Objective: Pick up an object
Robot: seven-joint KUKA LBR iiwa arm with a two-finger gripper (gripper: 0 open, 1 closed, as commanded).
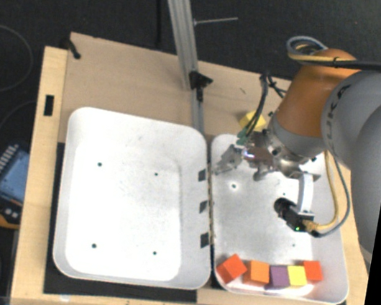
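Two bins, my gripper (246,161) low over right bin (252,217) near its upper left; can't tell its state. Blocks (270,273) along front edge.

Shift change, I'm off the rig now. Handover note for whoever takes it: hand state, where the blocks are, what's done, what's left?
Hand: over the upper left part of the right-hand shallow white bin, near the divider between the bins; nothing seen between its fingers.
Objects: five small blocks in a row along that bin's near wall: red-orange block, orange block, purple block, yellow block, second red-orange block.
The left-hand shallow white bin holds no blocks.
Done: nothing picked up.
Left: reach a block, close on it, lift.
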